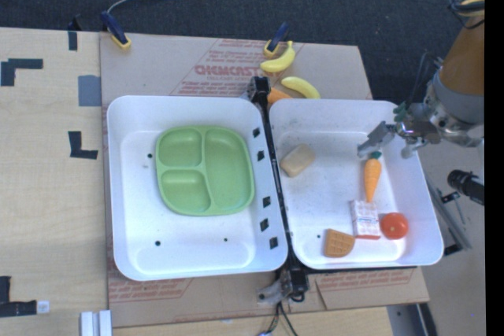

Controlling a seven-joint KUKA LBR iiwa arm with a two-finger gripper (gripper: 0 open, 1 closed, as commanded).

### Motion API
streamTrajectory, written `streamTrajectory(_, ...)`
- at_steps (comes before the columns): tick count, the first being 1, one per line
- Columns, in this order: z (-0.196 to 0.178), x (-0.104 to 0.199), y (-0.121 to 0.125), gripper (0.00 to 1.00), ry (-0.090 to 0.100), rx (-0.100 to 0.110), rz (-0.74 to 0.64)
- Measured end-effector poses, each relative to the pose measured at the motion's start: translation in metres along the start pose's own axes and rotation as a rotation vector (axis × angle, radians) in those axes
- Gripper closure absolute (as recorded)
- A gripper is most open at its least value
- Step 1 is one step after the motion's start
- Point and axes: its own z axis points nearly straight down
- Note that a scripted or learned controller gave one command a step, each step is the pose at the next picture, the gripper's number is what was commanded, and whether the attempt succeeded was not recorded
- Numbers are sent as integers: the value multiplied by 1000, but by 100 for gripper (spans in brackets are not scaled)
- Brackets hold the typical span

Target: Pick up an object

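Note:
The right bin [315,118] holds a tan block [298,160], an orange carrot [372,178], a small white and red packet [365,218], a red tomato [394,226] and an orange wedge [339,243]. My gripper [391,141] hangs over the bin's right part, just above the carrot's green top. Its two grey fingers are spread apart, with nothing between them. The left bin [130,118] holds a green divided plate [205,170].
Two yellow bananas [287,71] and an orange piece [276,97] lie on the cardboard behind the bins. A blue and yellow clamp [115,28] sits at the cardboard's back left corner. The arm's orange band [465,59] rises at the right.

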Motion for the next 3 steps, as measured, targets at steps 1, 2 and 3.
streamTrajectory(1,150,-51,-33,0,0,-2,-1)
streamTrajectory(2,157,-30,11,0,-3,-6,0)
streamTrajectory(3,148,-31,11,100,-7,-8,0)
